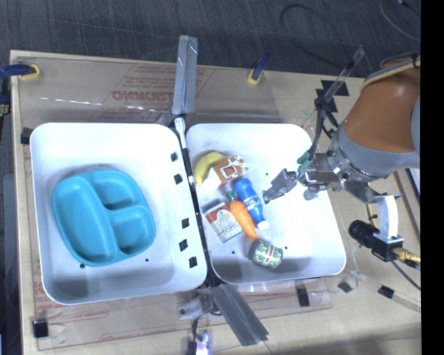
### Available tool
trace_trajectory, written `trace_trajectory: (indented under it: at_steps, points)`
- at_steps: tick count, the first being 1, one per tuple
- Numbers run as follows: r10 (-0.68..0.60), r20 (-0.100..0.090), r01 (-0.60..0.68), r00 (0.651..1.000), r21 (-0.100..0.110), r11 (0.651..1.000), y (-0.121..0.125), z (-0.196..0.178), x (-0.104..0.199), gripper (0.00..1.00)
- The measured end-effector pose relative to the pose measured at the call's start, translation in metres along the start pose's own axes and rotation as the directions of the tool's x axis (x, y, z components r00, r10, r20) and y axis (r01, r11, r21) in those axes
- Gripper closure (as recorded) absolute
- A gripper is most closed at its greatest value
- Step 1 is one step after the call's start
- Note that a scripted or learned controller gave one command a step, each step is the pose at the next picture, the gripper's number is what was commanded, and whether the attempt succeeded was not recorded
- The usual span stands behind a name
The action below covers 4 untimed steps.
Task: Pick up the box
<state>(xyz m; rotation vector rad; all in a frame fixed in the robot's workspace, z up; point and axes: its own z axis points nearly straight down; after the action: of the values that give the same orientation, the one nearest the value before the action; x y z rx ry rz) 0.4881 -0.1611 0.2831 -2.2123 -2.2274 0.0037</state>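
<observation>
1. Reading from the left, I start at the blue tray (103, 214) in the left bin (44, 272); it plays no part in my job.
2. Past the divider, the box (223, 222) lies flat in the right bin (311, 261), its reddish printed face up, touching the carrot (243, 219) on the carrot's left.
3. Its long axis seems to run slantwise, from upper left to lower right, roughly alongside the carrot.
4. The blue bottle (248, 198) sits just above the carrot, the banana (207, 163) beyond that, and the green can (267, 254) below and right of the carrot.
5. My claw (280, 184) hangs to the right of the carrot and above it, over bare bin floor, fingers apart with nothing between them.
6. So the box lies left and down from me, and the carrot and bottle stand between us; I judge I must cross over them and turn to span the box's short side.
</observation>
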Motion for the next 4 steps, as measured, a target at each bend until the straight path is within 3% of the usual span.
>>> trace_trajectory:
  at_steps: [1,2,3,4]
  points:
    - [-0.114,-0.001,0.114,0.993,0.002,0.993,0.0,0.118,0.052,0.0]
    - [-0.073,0.006,0.073,0.997,-0.008,0.997,0.005,0.161,0.05,0.0]
    - [-0.032,0.01,0.032,0.999,-0.006,0.999,0.031,0.19,0.045,0.0]
    - [-0.042,0.006,0.042,0.999,-0.001,0.999,0.031,0.181,0.049,1.0]
